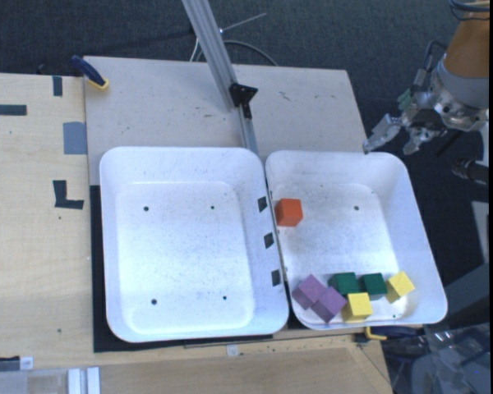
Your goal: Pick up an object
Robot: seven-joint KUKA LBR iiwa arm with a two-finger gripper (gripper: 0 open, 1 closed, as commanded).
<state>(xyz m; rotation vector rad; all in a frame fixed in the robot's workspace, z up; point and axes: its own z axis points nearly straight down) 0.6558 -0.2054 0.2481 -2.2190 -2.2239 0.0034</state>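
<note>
Nearest camera: block cluster at near edge of right bin [411, 220] — purple blocks [319, 295], green blocks [357, 284], yellow blocks [358, 305], touching or just beside one another. Orange block [289, 212] alone, far-left part of same bin, near divider. Gripper [392, 136] beyond bin's far-right corner, fingers spread, holding nothing.

Risks: cluster too tight, fingers likely to land on neighbours or nudge blocks; near bin wall could block finger. Orange block safer target.

Orientation: orange block roughly cubic, no clear long axis, faces about square to bin walls.

Bright, even light; soft focus, faint shadows.
</note>
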